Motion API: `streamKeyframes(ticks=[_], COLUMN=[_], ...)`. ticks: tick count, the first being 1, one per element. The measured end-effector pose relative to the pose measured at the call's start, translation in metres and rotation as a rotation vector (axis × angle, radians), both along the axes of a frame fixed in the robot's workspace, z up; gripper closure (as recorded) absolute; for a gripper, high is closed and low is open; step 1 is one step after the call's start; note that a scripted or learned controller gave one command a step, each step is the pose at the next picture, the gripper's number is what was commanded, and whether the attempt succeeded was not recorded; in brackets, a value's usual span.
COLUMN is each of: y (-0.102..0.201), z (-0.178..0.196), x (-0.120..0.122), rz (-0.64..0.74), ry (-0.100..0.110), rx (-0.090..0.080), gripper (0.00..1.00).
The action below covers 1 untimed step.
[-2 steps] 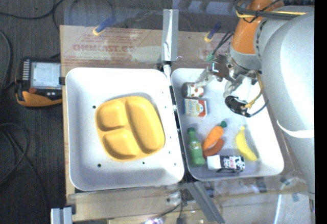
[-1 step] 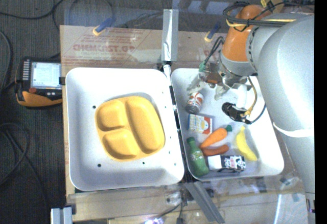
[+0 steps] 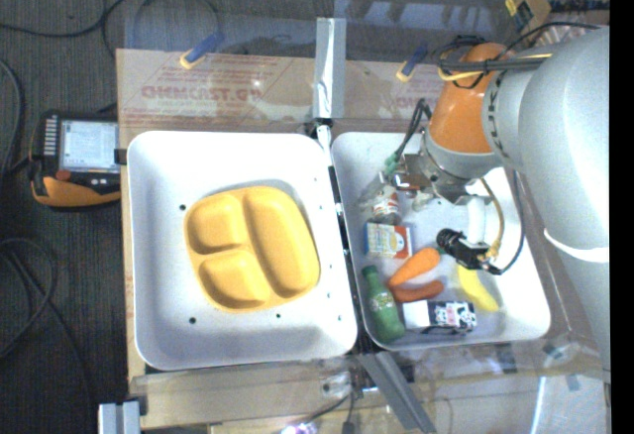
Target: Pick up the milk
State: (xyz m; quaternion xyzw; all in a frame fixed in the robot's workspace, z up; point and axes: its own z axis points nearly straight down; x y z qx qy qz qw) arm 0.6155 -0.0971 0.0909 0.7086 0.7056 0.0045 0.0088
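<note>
The gripper (image 3: 411, 174) hung low in the right bin (image 3: 530, 308), above a small carton (image 3: 387, 239); whether it was wide or narrow could not be told. The milk (image 3: 452, 315) lay well below it, beyond the carrot (image 3: 415, 267), beside a green bottle (image 3: 381, 303) and banana (image 3: 477, 288).

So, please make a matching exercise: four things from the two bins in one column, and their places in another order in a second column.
Things:
1. yellow tray
2. carrot
3. green bottle
4. milk carton

Places:
A. near the front wall of the right bin, right of the green bottle
B. in the left bin
C. front left corner of the right bin
D. middle of the right bin, lying at a slant

Pairs: 1-B, 2-D, 3-C, 4-A
</note>
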Motion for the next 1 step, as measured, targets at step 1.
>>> streamKeyframes(ticks=[1], y=[-0.043], z=[-0.0015], x=[0.0465], rz=[-0.008], ry=[0.004], rx=[0.003], gripper=[0.0])
